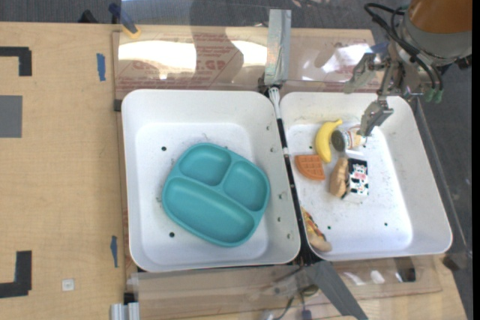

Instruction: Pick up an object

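Observation:
The right bin (pixel 420 183) holds a yellow banana (pixel 325 140), an orange waffle piece (pixel 310 166), a tan bread roll (pixel 339 177), a black-and-white item (pixel 359 178) and a small grey and orange piece (pixel 346 139). Another tan food item (pixel 318 234) lies against the bin's front left wall. My gripper (pixel 373 118) hangs over the back of the right bin, just right of the banana and above the small grey and orange piece. I see nothing held in it.
In the left bin (pixel 142 124) lies a teal divided plate (pixel 217 192). A metal divider (pixel 278 56) stands at the back between the two bins. The arm and its cables (pixel 435 4) come in from the upper right.

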Action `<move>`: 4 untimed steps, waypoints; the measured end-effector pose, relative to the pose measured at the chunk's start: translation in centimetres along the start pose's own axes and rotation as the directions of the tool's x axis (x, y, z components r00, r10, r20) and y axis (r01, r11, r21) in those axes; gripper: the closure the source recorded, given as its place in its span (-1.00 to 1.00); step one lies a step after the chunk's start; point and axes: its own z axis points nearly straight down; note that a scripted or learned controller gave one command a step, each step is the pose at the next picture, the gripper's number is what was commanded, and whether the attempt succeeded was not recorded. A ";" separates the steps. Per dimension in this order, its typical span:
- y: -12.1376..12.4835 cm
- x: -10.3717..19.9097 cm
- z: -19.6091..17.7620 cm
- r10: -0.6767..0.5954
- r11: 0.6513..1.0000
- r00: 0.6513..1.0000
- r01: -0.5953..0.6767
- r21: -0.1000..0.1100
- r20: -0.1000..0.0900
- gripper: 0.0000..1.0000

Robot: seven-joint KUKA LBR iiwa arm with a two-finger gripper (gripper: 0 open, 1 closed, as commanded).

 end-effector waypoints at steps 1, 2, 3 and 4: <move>7.1 3.4 9.3 0.565 0.825 0.825 -0.565 0.003 -0.010 -1.00; 4.8 0.6 9.1 0.902 0.431 0.431 -0.902 0.003 -0.001 -1.00; 10.4 1.3 8.7 0.657 0.754 0.754 -0.657 0.001 -0.005 -1.00; 25.4 0.0 10.7 0.928 0.372 0.372 -0.928 0.004 -0.005 -1.00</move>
